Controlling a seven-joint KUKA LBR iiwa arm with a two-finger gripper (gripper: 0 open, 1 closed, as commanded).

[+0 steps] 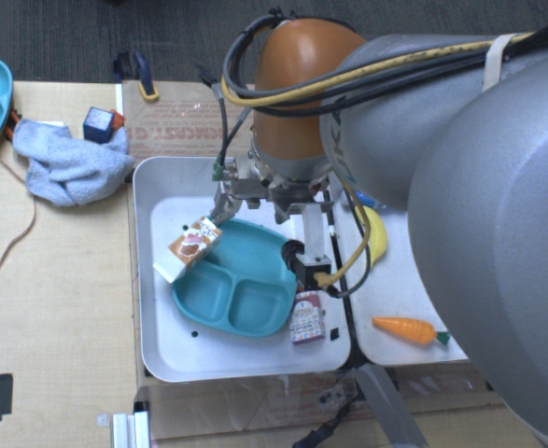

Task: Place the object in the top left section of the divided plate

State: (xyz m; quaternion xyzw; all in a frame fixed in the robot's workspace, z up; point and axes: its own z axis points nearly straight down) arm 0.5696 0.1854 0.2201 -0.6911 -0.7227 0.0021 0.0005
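The gripper (225,203) is seen beside a small snack packet (195,243) on the teal divided plate's (241,287) upper-left rim; finger state cannot be told. Another packet (307,320), banana (376,236) and carrot (406,329) lie nearby.

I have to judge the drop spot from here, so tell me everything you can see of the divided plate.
The divided plate is teal, smooth like plastic, with raised ridges splitting it into sections; two lower sections show bare. It lies flat but turned at an angle in the left bin. The arm covers its upper right part. A small brown-and-white packet overlaps its upper left rim, with the gripper just above it, and a red-and-white packet sits against its lower right edge.
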